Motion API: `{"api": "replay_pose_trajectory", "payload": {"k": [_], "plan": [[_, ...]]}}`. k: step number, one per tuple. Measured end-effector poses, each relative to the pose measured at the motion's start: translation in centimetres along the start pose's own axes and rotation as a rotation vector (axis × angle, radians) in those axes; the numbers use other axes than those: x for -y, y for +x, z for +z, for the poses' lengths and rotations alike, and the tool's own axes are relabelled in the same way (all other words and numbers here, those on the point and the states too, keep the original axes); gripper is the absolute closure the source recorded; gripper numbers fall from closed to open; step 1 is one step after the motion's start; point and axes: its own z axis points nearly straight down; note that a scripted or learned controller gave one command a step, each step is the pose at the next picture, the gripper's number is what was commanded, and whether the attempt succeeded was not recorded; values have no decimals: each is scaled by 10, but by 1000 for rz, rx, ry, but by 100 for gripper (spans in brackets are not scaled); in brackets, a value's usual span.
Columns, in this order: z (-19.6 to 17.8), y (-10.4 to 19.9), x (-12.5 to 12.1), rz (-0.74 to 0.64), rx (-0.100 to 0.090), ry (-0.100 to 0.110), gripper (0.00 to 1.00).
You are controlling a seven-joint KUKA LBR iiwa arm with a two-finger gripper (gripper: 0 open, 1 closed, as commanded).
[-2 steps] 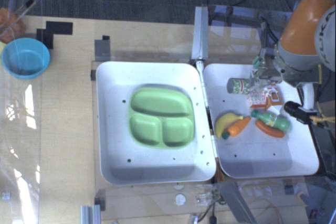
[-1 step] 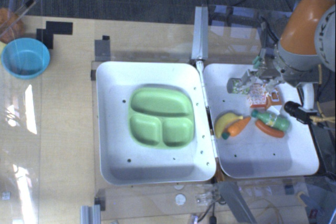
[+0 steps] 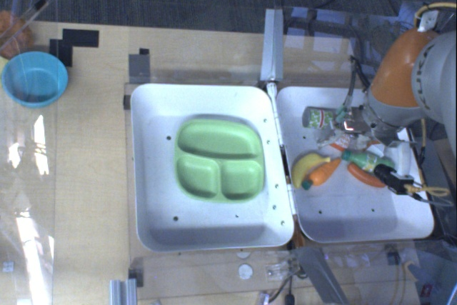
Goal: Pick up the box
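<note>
The arm (image 3: 418, 75) reached in from the right, and the gripper (image 3: 351, 126) hung low over the right bin (image 3: 357, 221), down among the clutter at its far side. Whether it was spread or pressed together could not be told. Just left of it lay a can (image 3: 318, 116) on its side. Nearer the camera sat a banana (image 3: 305, 165), a carrot (image 3: 325, 173) touching it, and a green bottle (image 3: 364, 159). Which item in that heap was the box could not be told. The left bin (image 3: 153, 175) held a green divided tray (image 3: 220, 159).
</note>
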Motion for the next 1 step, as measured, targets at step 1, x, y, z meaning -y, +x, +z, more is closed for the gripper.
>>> {"api": "replay_pose_trajectory", "payload": {"k": [1], "plan": [[-12,1,-2,-2,0,-6,100]]}}
